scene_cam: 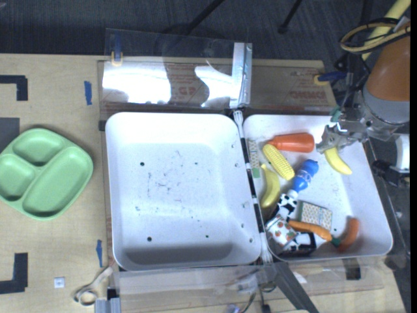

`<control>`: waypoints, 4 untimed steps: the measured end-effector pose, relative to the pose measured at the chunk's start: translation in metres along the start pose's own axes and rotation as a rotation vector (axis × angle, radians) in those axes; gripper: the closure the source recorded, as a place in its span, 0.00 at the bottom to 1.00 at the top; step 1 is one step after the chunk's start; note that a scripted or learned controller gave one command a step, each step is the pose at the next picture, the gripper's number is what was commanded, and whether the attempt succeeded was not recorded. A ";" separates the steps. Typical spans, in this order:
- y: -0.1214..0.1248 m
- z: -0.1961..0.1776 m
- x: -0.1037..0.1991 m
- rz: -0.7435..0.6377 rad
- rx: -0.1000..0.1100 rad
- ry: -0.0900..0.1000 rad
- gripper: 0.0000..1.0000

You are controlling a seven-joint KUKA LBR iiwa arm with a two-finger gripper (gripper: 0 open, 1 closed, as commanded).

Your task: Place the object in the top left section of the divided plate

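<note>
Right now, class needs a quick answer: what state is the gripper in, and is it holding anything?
Gripper: over the right bin, closed on a yellow banana that hangs between its fingers.

The gripper (340, 137) hangs over a banana (338, 160) in the right bin (374, 201); a green plate (43, 173) sits far left.

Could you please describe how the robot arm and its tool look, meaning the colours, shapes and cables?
The arm is a rounded body with an orange band above a grey wrist section. Yellow cables loop beside it, near a pale yellow link at the top right corner. The tool is a small metallic grey piece with thin parts, too small to make out any markings.
</note>
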State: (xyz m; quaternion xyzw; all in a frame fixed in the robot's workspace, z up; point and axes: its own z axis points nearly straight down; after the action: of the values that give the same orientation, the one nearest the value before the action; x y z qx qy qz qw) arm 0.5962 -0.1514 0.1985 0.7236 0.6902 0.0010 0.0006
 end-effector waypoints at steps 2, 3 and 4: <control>-0.045 0.015 0.153 -0.156 0.005 0.001 1.00; -0.038 0.015 0.163 -0.293 0.001 0.000 1.00; -0.055 -0.128 0.180 -0.428 0.001 0.000 1.00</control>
State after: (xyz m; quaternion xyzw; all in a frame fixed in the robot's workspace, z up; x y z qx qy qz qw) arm 0.5496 0.0313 0.3262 0.5606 0.8281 0.0005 0.0007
